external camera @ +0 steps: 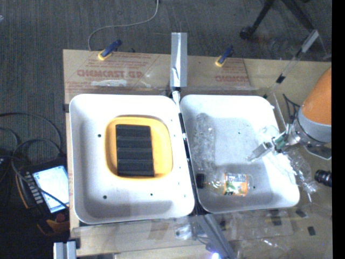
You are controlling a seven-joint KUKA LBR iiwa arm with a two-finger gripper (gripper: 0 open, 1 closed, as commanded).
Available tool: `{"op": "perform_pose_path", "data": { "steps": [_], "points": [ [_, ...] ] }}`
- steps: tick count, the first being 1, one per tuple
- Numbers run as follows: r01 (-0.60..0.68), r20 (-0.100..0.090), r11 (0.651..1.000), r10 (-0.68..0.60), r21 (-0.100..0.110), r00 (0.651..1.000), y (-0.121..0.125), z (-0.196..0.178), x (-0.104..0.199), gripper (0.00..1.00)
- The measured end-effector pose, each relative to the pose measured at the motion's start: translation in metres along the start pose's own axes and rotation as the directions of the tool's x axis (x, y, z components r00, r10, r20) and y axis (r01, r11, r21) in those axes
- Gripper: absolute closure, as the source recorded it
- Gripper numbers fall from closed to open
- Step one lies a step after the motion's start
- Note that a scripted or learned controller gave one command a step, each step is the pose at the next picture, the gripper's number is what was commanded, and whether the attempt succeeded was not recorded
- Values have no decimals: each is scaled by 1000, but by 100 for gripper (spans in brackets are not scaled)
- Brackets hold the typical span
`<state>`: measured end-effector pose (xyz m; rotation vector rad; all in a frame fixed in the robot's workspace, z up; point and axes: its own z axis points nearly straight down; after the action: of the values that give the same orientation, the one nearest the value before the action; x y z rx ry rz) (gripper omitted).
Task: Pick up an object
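Observation:
The right bin (237,104) holds two clear plastic bottles. One bottle (204,136) lies along the bin's left wall. The other, a bottle with an orange and green label (230,183) and a dark cap, lies near the front wall. My gripper (262,150) is over the right part of this bin, low above its floor, pointing left. It is to the right of both bottles and apart from them, with nothing visibly held. The left bin (86,144) holds a yellow tray (164,144) with a black ribbed block (134,150) in it.
A metal post (178,58) stands behind the seam between the bins. Two blue and yellow clamps (109,49) (224,55) hold the board at the back. Crumpled clear plastic (302,171) lies at the right bin's right rim. A tablet and cables (46,185) sit at the left.

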<state>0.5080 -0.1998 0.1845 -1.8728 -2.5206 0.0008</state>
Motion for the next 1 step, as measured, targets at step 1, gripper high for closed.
{"op": "perform_pose_path", "data": {
  "steps": [1],
  "points": [
    [77,7,997,-77,-8,997,-9,89,34,0]
  ]
}}
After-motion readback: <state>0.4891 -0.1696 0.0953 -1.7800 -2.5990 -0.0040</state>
